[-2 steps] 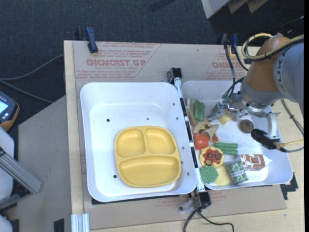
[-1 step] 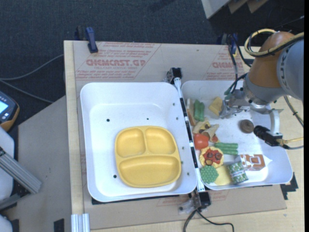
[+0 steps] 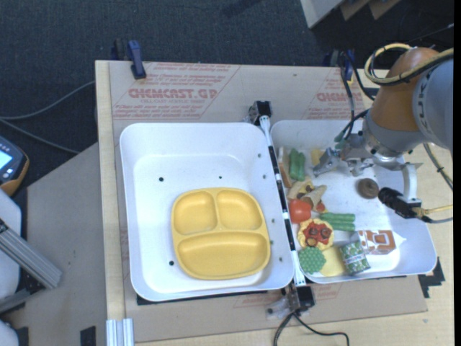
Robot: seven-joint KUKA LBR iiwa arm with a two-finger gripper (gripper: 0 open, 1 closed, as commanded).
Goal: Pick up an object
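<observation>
Arm (image 3: pixel 403 99) reaches in from right, over back of right bin (image 3: pixel 418 262). Gripper (image 3: pixel 344 158) sits low near the bin's far left part, can't tell its state. Toy food piled along right bin's left & front: tomato (image 3: pixel 300 211), green pepper (image 3: pixel 296 165), can (image 3: pixel 354 256), brown ball (image 3: pixel 369 187). Left bin (image 3: pixel 144 164) has yellow divided plate (image 3: pixel 220 233)

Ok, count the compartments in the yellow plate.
3. The yellow plate in the left bin has two small compartments along its far side and one large compartment across its near side.
</observation>
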